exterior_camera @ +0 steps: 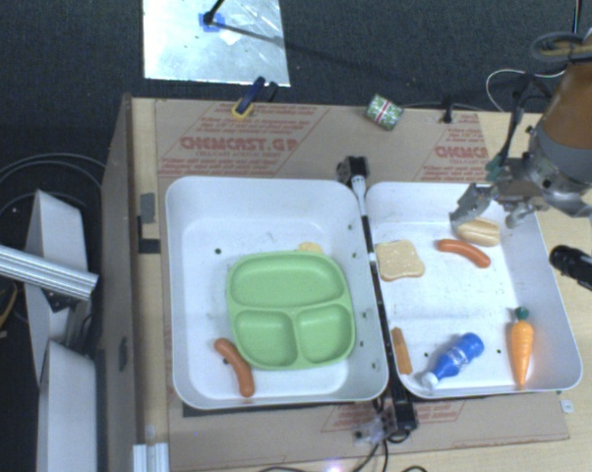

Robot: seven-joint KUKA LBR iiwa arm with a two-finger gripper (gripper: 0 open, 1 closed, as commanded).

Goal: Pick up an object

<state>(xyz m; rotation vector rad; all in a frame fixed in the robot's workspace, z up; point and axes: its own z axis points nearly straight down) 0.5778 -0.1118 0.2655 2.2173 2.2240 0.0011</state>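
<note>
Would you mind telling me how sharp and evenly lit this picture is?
Camera view: the image is soft throughout, lettering on the cardboard blurred; the white bins are bright, nearly washed out; the metal sheet shows glare; the dark floor loses detail.

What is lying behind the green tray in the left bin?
A small yellow object peeks out behind the green tray, against its far rim. The tray covers most of it, so what it is stays unclear.

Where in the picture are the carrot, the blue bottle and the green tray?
carrot (519, 350): camera view, orange body.
blue bottle (459, 353): camera view, blue middle.
green tray (289, 281): camera view, top compartment.
</note>
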